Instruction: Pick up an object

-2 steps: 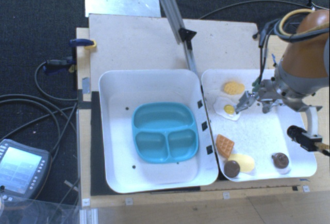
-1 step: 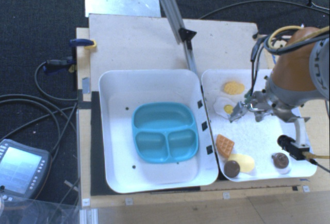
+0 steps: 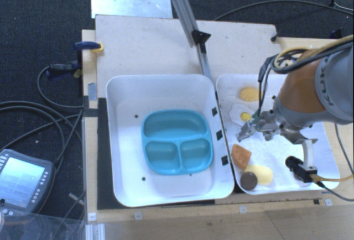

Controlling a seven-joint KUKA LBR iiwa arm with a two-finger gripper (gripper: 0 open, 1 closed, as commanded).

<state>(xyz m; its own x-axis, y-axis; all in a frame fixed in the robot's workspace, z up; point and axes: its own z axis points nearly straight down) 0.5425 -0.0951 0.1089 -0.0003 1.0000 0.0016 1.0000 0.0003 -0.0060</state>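
Observation:
My gripper (image 3: 250, 129) hangs over the middle of the right bin (image 3: 330, 162), below the grey and orange arm (image 3: 310, 92). It is just beside a fried egg toy (image 3: 242, 115) and above an orange wedge (image 3: 240, 155). A yellow round cookie (image 3: 249, 93) lies toward the bin's far side. A pale yellow lemon-shaped piece (image 3: 262, 174) and a brown disc (image 3: 248, 181) rest at the near left corner of the bin. Nothing is visibly held.
The left bin (image 3: 124, 123) holds a blue divided plate (image 3: 177, 141). A metal pole (image 3: 185, 6) slants down to the gap between the bins. Cables and a teach pendant (image 3: 22, 178) lie left of the bench.

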